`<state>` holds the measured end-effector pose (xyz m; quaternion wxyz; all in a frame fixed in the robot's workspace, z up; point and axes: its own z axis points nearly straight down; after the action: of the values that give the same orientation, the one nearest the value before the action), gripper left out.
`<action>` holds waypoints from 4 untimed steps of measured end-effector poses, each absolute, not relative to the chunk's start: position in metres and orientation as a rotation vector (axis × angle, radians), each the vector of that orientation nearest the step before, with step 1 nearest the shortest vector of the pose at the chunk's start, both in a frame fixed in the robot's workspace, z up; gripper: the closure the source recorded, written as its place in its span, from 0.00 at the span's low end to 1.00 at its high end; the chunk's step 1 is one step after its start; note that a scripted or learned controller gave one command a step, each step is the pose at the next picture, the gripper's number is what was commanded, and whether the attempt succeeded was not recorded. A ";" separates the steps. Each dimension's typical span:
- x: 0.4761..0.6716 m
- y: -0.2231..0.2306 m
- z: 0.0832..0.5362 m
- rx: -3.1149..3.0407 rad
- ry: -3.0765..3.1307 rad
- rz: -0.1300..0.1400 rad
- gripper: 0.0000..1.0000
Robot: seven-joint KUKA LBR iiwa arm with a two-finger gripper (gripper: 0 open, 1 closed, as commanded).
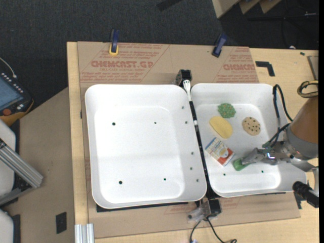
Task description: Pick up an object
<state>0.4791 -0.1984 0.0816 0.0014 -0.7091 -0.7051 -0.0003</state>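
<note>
The gripper [246,160] sits low in the right bin [238,187], jaws narrow around a small green object [238,165] just right of the carton [219,152]. This looks like the grasp step; next comes a straight lift, provided the grip holds.

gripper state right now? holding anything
gripper: low in the right bin, at a small green object; open or closed, cannot be told.
</note>
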 end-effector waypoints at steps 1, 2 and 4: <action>0.506 -0.222 0.087 -2.215 -2.219 -0.008 0.00; 0.508 -0.222 0.099 -2.222 -2.226 -0.012 1.00; 0.550 -0.096 0.124 -2.218 -2.231 -0.007 1.00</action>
<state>0.5495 -0.0965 0.1238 -0.0021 -0.7051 -0.7091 -0.0022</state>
